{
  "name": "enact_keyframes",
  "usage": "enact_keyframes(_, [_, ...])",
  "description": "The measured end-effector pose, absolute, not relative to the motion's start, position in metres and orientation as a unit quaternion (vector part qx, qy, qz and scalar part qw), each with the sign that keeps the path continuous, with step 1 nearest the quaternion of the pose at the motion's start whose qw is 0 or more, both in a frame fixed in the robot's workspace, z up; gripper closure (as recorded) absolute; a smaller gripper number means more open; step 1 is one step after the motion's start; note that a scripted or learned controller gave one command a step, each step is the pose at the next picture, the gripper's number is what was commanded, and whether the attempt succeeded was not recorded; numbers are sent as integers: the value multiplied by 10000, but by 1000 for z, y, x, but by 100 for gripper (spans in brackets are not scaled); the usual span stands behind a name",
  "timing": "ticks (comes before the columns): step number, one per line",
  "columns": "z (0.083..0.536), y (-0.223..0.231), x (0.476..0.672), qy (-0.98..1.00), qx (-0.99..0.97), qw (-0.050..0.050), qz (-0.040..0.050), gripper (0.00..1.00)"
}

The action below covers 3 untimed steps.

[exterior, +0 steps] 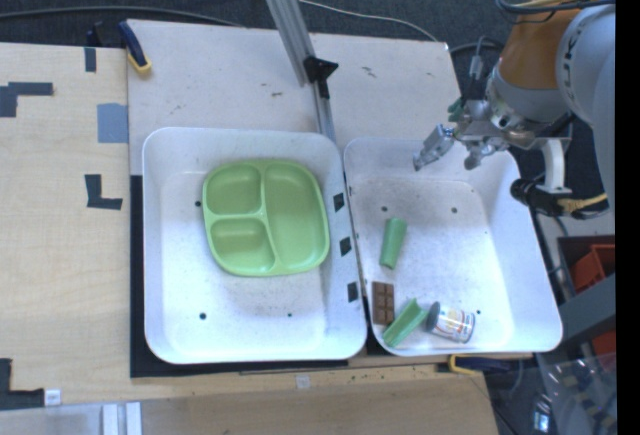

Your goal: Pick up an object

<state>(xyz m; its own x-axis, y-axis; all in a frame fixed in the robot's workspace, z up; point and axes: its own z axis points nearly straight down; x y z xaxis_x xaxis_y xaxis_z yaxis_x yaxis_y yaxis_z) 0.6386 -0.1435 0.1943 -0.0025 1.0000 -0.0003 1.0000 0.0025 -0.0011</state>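
Green cylinder (392,243): lying mid right bin (520,253); gripper (452,151) at its 1 o'clock, fingers spread, holding nothing.

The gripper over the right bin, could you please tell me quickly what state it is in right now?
Gripper: open, nothing between its fingers, above the far end of the right bin.
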Motion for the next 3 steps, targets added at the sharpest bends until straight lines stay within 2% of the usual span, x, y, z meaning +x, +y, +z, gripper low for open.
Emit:
enact_keyframes(1, [194,-144,639,-7080,-7062,2,7,0])
enact_keyframes(3, [94,-145,631,-7079,-7063,23,25,0])
